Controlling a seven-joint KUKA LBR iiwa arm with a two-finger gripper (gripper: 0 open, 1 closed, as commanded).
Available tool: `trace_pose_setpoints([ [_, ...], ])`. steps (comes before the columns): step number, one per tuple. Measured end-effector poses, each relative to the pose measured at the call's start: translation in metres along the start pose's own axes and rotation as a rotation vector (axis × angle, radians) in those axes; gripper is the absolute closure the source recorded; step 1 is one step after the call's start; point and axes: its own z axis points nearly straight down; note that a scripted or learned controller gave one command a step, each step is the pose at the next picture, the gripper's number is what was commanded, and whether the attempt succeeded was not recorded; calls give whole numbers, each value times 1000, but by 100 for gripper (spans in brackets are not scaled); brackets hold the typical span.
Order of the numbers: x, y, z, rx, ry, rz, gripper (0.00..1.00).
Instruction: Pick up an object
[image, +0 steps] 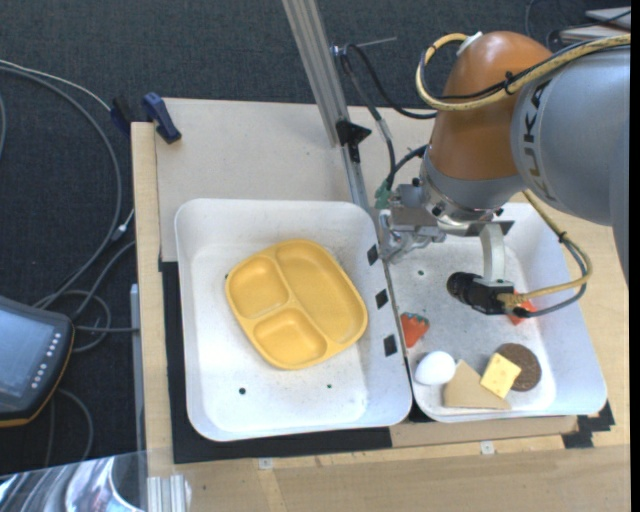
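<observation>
My gripper (398, 232) hangs under the orange wrist, over the far left corner of the right bin (560, 260), close to the wall between the two bins. Nothing shows in its grasp. In the right bin's near half lie a small red strawberry-like piece (414, 327), a white egg (434, 368), a tan wedge (466, 392), a yellow cube (500, 376) and a brown round disc (524, 362). The yellow cube rests partly on the disc. All these objects sit nearer the front than the gripper.
A yellow three-compartment plate (294, 302) lies in the middle of the left bin (200, 330). A slanted metal post (322, 70) rises behind the bins. A blue clamp (162, 116) sits at the bench's far left corner.
</observation>
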Motion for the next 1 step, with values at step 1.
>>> trace_pose_setpoints([
  [1, 50, -22, -9, -1, 1, -1, 100],
])
